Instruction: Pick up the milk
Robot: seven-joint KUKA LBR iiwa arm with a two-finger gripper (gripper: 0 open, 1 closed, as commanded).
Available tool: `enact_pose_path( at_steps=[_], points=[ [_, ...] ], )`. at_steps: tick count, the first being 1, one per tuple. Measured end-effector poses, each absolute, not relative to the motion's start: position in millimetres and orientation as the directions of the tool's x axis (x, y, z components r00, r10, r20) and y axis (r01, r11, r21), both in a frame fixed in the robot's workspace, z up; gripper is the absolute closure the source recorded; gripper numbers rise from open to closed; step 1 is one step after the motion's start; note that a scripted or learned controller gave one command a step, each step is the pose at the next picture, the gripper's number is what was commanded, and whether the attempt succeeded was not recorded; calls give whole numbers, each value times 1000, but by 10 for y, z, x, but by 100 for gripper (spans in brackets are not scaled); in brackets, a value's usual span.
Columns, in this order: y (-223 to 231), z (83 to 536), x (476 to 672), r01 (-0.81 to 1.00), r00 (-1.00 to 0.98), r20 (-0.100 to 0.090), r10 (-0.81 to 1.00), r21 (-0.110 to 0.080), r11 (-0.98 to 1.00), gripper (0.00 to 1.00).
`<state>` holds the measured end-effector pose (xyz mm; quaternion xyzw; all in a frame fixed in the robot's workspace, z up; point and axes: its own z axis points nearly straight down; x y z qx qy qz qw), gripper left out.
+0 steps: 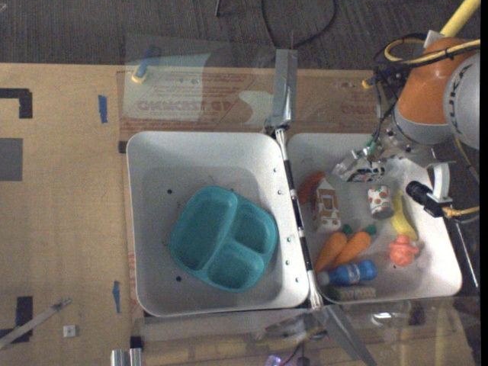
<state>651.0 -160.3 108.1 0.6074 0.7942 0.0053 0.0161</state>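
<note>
While the tan desk [61, 227] carries 2 white bins [152, 174] under dark carpet [114, 6], the milk [328, 207] stands in the right bin near its left wall. Whether the hand [366, 166] is clenched, I cannot tell.

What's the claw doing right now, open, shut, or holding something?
Claw: cannot be told; it sits in the right bin, apart from the milk.
</note>
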Motion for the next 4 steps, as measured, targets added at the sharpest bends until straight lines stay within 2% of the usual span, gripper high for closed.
enact_pose_path(
  at_steps=[1, 2, 3, 4],
  points=[
    [-1596, 1214, 6542, 963, -265, -23, 964, 38, 266, 100],
    [-1152, 2000, 6689, 938, -348, -4, 938, 7, 348, 100],
    [-1151, 1973, 6678, 938, -348, -2, 938, 3, 348, 0],
    [-1786, 1014, 6289, 989, -149, -3, 989, 5, 149, 0]
  ],
)
